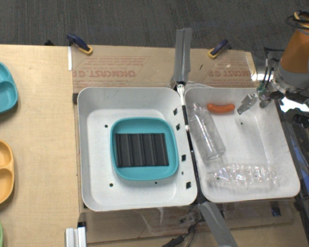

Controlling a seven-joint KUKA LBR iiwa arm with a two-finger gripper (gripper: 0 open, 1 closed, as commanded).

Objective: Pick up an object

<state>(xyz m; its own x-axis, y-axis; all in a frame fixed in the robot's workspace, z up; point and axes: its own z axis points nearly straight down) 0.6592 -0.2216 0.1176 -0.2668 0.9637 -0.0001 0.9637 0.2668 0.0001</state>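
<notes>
Gripper (247,105) mine, hovering near right bin (286,153) far edge, fingers slightly apart, nothing between them. Orange sausage (220,107) just beside, near far edge; clear bottle (206,134) along left wall. Pick not yet done: descend, close, lift remain.

The arm reaches in from the right edge of the view, its orange band sitting high near the top right corner with the grey wrist just beneath it. The end effector (249,105) points down and to the left. One grey finger (245,105) shows plainly; the rest seems lost in glare and cabling.
</notes>
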